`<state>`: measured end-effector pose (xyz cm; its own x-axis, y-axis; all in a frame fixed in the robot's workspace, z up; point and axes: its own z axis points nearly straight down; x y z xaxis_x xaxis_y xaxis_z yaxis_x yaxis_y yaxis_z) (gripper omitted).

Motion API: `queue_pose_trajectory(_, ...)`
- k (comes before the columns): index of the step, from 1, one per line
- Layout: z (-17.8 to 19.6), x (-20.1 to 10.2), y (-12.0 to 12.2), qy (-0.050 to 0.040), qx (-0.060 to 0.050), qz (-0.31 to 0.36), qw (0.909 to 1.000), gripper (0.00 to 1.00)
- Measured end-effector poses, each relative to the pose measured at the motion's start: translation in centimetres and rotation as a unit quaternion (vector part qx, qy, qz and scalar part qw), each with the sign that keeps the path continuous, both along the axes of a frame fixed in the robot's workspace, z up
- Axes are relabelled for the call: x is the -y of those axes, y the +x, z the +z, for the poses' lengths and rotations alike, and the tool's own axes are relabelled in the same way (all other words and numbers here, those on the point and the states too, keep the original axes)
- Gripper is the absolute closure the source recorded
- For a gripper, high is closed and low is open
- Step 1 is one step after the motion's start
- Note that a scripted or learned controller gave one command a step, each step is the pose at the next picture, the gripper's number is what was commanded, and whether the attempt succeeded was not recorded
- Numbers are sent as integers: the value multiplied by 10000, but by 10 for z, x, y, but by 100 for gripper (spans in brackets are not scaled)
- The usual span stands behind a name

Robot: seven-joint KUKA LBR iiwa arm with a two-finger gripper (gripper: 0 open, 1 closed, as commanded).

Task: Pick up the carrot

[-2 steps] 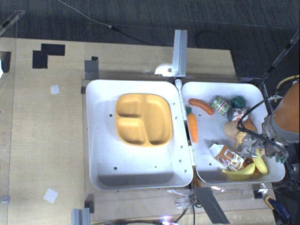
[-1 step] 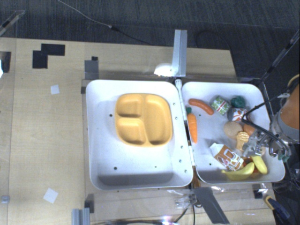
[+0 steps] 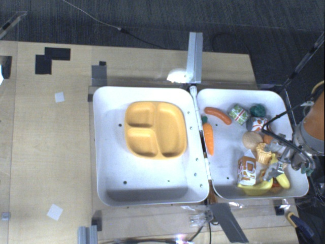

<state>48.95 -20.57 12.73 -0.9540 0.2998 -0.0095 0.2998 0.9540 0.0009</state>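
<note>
Two bins side by side; the carrot (image 3: 208, 139) lies lengthwise in the right bin (image 3: 223, 179), tight against the wall it shares with the left bin (image 3: 109, 151), green top pointing to the back. Gripper (image 3: 284, 159) sits low at the opposite, arm-side end of that bin, well apart from the carrot, buried in clutter, and whether the fingers are released or clenched cannot be told from here: they blur into cables and toys. Nothing is visibly between them.

Risks, as judgement:
- carrot hugs the wall, so one finger may land on the rim or the divider instead of sliding beside it; a pinch from above likely skids off
- hot dog (image 3: 218, 115) is just beyond the carrot's green end; a sloppy approach grabs or nudges that instead
- close around the fingers: banana (image 3: 259, 187), carton (image 3: 248, 169), ice cream cone (image 3: 263, 153), potato-like lump (image 3: 252, 139); leaving the pile could drag one along or knock it
- can (image 3: 238, 114) and a green item (image 3: 258, 109) sit farther back, low risk

Yellow divided plate (image 3: 155, 129) in the left bin is out of the way
</note>
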Motion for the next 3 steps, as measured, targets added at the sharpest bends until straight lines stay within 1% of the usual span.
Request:
queue_pose_trajectory(1,-31,1,7,-15,116,-1101,9939,0)
queue_pose_trajectory(2,-31,-14,7,-19,139,-1994,9798,0)
queue_pose_trajectory(3,-14,-13,14,-37,266,-1968,9801,100)
